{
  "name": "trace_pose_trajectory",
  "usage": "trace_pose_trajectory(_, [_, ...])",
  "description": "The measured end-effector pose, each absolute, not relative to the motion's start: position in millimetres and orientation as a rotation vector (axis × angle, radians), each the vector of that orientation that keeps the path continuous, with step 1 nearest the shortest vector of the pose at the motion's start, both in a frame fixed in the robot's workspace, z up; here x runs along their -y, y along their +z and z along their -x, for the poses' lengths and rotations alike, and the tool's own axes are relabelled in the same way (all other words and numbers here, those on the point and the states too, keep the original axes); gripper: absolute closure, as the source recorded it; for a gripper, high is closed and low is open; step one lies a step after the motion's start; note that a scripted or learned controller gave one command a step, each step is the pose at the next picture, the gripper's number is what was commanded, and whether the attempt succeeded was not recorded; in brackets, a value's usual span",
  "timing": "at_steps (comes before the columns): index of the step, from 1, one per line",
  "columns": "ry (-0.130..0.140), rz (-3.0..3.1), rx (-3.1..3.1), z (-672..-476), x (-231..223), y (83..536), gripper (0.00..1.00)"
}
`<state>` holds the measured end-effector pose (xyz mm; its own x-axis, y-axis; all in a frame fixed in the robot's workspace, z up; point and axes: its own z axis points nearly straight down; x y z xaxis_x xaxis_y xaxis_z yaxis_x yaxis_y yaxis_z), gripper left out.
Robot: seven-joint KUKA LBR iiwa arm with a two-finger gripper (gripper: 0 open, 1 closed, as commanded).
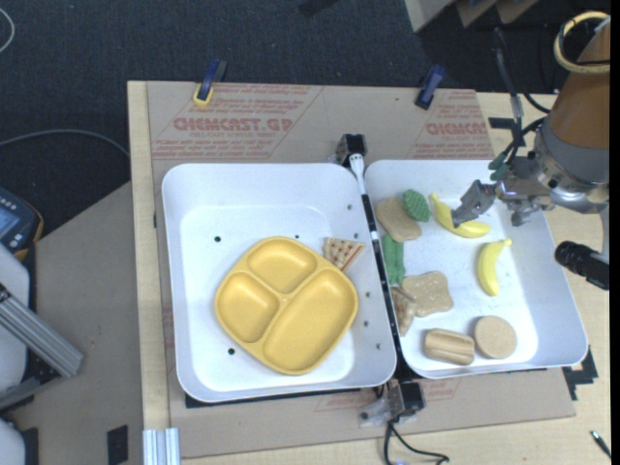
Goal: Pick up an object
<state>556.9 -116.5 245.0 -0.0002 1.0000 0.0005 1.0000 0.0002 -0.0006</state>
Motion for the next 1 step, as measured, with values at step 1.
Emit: trace_pose_trajectory(1, [-0.002, 2.222, 2.224, -557.6, 116.5, 255.9, 1.00])
